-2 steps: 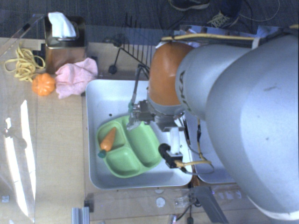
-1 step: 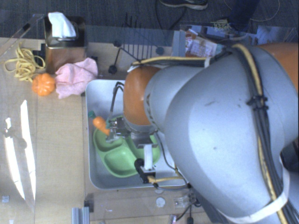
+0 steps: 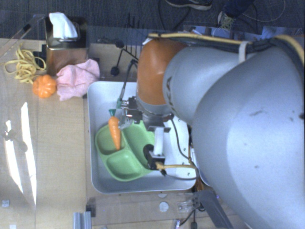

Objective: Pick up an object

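Wooden bench [image 3: 52,142] below me, white bin [image 3: 95,175] at frame centre. My arm [image 3: 228,113] sweeps in from the right, orange band over the bin, wrist bent down. My gripper [image 3: 125,112] hangs just above the toy carrot [image 3: 114,132], which lies across the green divided dish [image 3: 126,166]. Pink cloth [image 3: 76,78] sits upper left.

Arm [image 3: 238,109]: grey, bulky, entering from the right and covering much of the white bin [image 3: 95,128]. Orange band [image 3: 151,75]: above the wrist, over the bin's far half. Wrist: pointed down into the bin. Gripper [image 3: 127,116]: low inside the bin toward its left wall; a cabled black fitting sits nearer the bin's front edge
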{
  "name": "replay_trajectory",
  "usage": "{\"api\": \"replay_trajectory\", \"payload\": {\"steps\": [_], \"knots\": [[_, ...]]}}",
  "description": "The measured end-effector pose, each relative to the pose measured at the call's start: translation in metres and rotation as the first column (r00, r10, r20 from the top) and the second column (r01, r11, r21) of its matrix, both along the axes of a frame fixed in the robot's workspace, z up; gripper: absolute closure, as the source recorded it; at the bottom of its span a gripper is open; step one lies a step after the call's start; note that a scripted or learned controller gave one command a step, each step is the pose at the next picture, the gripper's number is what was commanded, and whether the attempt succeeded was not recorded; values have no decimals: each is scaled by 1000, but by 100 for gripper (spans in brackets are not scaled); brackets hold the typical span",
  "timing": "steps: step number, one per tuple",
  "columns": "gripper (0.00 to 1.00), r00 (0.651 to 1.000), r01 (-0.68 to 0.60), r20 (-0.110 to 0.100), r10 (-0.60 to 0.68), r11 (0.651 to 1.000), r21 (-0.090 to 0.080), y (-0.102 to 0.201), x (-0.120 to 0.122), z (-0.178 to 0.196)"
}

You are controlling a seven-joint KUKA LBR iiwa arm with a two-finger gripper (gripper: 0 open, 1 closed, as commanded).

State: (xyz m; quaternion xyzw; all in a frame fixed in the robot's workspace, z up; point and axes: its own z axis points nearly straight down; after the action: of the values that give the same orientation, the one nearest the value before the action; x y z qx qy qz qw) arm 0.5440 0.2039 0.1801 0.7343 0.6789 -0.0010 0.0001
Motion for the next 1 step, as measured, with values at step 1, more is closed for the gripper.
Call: {"api": "replay_trajectory", "payload": {"steps": [1], "knots": [[0,989,-145,-1,145,989,1,-25,12,-78]]}}
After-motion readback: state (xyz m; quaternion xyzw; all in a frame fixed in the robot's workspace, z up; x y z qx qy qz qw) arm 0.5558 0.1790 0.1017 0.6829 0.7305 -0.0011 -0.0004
